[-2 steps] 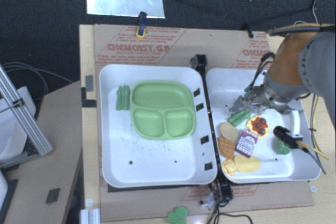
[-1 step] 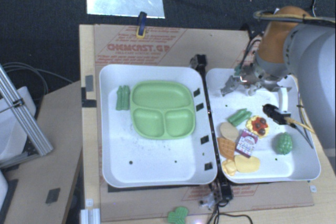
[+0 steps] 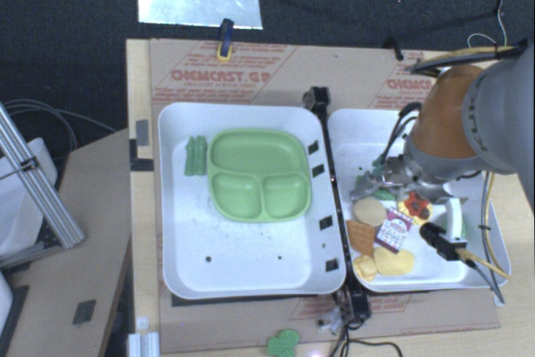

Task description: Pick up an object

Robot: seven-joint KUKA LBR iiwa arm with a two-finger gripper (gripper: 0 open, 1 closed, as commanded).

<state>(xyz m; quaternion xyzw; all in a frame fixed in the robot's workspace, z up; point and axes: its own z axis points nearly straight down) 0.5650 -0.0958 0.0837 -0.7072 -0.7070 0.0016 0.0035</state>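
Left bin [image 3: 180,263]: holds a green divided tray [image 3: 257,175], flat and roughly centred, well to the left of the gripper. A green bean pod [image 3: 196,155] lies just off the tray's far side from the tool. Nothing here is within reach of the arm as it now stands; judged to be clutter or a drop-off spot, not the present target.

Right bin [image 3: 351,138]: all the candidate objects are heaped in its near half. The gripper [image 3: 374,177] is down low inside this bin, at the upper-left edge of the heap. Whether it is spread or closed: cannot tell, the wrist body and cables hide it.

Just below the gripper: a pale round item [image 3: 368,208], then an orange waffle-like wedge [image 3: 361,236]. Below and right of it: a small purple-and-white carton [image 3: 393,232], a yellow piece [image 3: 394,262], and a red-orange item [image 3: 415,206] tucked against the arm.

Judgement: the arm is lowered at the pile's edge because that is where objects are densest. Nothing is visibly held; the pick is not yet confirmed.
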